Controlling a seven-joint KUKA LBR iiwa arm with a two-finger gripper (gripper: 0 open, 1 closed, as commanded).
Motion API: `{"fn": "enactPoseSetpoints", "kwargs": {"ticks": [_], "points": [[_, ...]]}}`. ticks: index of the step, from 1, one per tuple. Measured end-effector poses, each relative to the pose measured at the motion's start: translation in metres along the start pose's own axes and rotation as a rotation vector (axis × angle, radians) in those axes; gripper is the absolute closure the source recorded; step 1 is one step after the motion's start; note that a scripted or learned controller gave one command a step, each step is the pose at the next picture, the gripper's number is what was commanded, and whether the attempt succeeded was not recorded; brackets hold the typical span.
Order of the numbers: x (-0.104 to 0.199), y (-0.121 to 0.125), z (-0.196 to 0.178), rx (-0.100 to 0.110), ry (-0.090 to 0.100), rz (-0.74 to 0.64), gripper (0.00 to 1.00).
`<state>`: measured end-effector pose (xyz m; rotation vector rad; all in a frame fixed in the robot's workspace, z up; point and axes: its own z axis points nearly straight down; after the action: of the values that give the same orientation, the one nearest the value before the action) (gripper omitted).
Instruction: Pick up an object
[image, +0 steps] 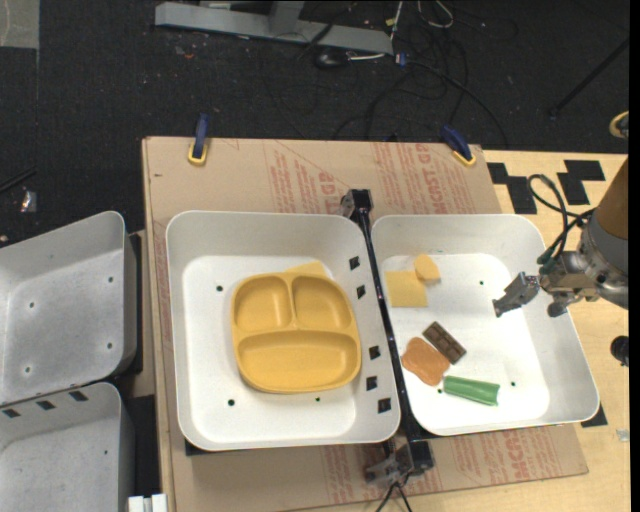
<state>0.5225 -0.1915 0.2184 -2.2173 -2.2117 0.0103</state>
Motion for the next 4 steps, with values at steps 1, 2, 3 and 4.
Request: {"fn": "enactPoseSetpoints", "kwargs": {"ticks": [1,2,3,4], "points": [[0.000,0.003,-0.006,-0.011,-0.003,-0.003,0.00],[0.006,-0.002,0.055,-0.006,-0.001,-0.001,0.00],[0.003,0.001,0.118,-0.008,-0.001,-0.001,0.00],[0.003,0.002,0.124,-0.016,-0.005,-0.001,0.00]]}}
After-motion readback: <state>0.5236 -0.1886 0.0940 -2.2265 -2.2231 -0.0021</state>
